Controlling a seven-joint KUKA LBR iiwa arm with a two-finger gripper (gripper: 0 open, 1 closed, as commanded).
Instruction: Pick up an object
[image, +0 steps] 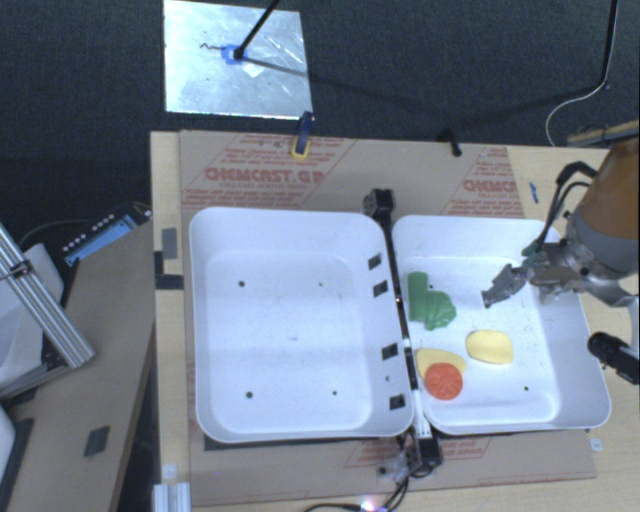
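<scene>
The arm is at the approach step: the gripper (497, 290) hangs over the right bin (575, 405) with nothing between its fingers — whether they are spread or closed cannot be told. Candidate objects lie left and below it in that bin: one green piece (430, 302), one yellow piece (489, 347), one red-orange round (444, 380) on a yellow slice (440, 358). Next move, as judged — descend onto one piece and close. Two bins are present; the left bin (215, 400) holds no object
</scene>
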